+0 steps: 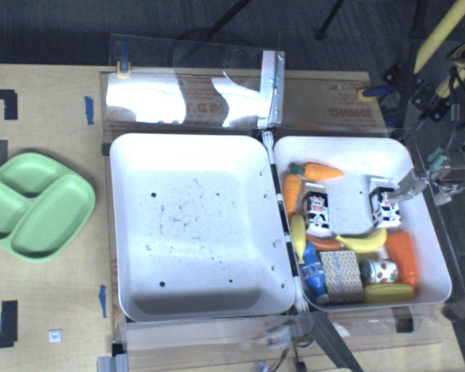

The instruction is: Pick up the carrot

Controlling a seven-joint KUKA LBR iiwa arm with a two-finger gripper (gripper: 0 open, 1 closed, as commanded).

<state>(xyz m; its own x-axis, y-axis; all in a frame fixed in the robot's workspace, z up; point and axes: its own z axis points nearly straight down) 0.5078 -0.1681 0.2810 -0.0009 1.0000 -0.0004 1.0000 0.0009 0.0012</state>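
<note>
Gripper [432, 178] at right bin's [349, 147] right rim; finger state cannot be told, nothing seen held. Near end: knobbly sponge [342, 274], curved yellow banana [363, 241]. Far end: tapered orange carrot [322, 172] lying flat beside smooth cow-print cartons [317, 212].

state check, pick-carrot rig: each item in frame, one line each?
carrot: lying flat, top of right bin, untouched
second carrot: lying along the bin's left wall
banana: lying flat, mid bin
cow-print cartons: two, both upright
gripper: low over the right-hand carton, not at either carrot
left bin: flat on bench
green divided plate: flat on bench, left of bins
</note>
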